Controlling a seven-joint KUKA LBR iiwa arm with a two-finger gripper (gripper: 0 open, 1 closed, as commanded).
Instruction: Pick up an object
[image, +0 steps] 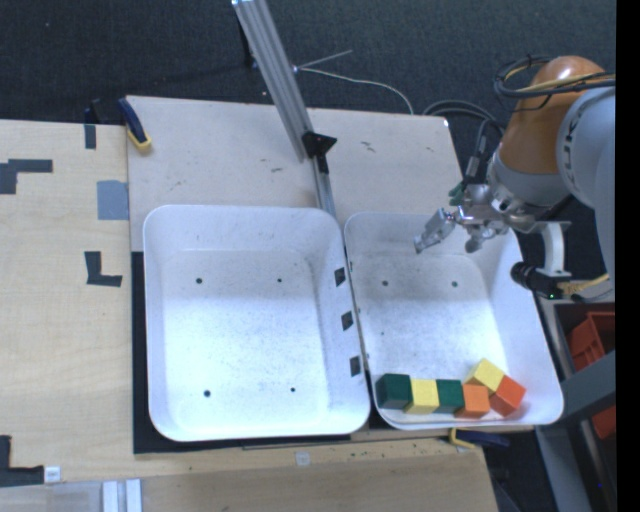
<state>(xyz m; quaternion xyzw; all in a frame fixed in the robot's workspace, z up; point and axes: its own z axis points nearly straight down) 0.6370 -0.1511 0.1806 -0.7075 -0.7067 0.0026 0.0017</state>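
Camera view puts my grey two-finger gripper (437, 238) over the far end of the right shallow white plastic bin (520, 310), fingers spread and holding nothing. The coloured cube blocks (450, 392) — green, yellow, orange — sit in a row along the near wall, well apart from me. I judge this the approach step; next I must travel toward them and descend.

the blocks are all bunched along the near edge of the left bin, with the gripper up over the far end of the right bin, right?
Not quite: the camera view shows the blocks along the near edge of the right bin, not the left bin. The gripper is indeed over the right bin's far end.
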